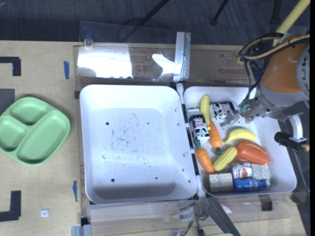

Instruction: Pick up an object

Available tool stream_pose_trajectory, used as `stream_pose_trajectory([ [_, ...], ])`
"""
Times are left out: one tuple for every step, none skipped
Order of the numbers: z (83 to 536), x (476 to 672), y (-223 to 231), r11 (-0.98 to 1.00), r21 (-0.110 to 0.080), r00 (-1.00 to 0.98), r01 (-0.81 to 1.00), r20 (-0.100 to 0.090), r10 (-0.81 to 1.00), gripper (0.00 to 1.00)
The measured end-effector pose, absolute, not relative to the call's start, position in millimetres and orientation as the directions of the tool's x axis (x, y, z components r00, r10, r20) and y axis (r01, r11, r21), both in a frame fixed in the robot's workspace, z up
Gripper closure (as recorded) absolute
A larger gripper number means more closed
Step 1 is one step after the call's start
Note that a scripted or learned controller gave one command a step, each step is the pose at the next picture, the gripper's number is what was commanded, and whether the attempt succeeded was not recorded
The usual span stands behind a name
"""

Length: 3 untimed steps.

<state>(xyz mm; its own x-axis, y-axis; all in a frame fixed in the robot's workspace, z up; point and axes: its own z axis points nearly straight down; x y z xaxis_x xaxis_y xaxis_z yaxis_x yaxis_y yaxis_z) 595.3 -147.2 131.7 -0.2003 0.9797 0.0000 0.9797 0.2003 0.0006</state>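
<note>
Counting: 2 bananas (204, 107), 2 carrots (214, 134), 2 bins (93, 102).

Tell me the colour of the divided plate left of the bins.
Light green: the three-compartment plastic plate, seen clearly in the camera view.

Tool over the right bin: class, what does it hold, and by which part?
Cannot be told: the tool sits above the right bin, its tips unclear.

floor: dark carpet (59, 6) along frame top | desk (39, 58): pale wood, blue tape marks | light: glare on clear panel (128, 63)
</note>
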Motion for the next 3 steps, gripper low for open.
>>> stream_pose_trajectory([
  [86.2,566.4,-182.7,0.396,0.003,-0.396,0.918,-0.001,0.918,0.00],
  [86.2,566.3,-182.7,0.396,0.003,-0.396,0.918,-0.001,0.918,0.00],
  [95.3,500.4,-216.7,0.429,0.003,-0.430,0.903,0.005,0.903,0.00],
])
